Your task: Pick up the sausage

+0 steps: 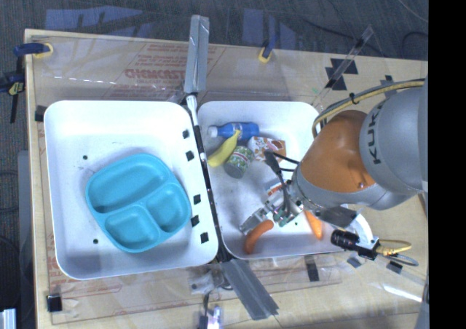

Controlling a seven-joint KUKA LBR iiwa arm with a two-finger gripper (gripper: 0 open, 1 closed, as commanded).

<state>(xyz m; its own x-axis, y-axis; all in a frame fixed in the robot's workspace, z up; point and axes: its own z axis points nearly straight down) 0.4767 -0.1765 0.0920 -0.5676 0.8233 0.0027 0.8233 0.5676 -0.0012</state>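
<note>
Sausage [258, 236] lies in the right bin [218, 175], lower middle of frame, near the bin's front wall, angled w/ one end up-right and the other down-left. It's a short orange-red cylinder w/ rounded ends, smooth and a bit glossy, prob. a plastic toy. Judging by look: light, fairly stiff, slick skin, so it may roll or squirt out if pinched near a tip. Best bet is to grip across the middle, fingers square to its long axis, so the round sides sit evenly betw. the pads. The front wall is close, which leaves less room on that side. The hand [280, 212] sits just up-right of the sausage, v. close to its upper end; can't tell whether it's wide or narrow, and nothing is seen held in it. Another orange piece, maybe a carrot [314, 224], lies just right of the hand, easy to confuse by colour. Further up the bin: banana [223, 150], blue bottle [237, 130], small can [238, 163]. Left bin [65, 175] holds a blue divided plate [138, 201]. Both bins rest on the table [109, 65].
</note>
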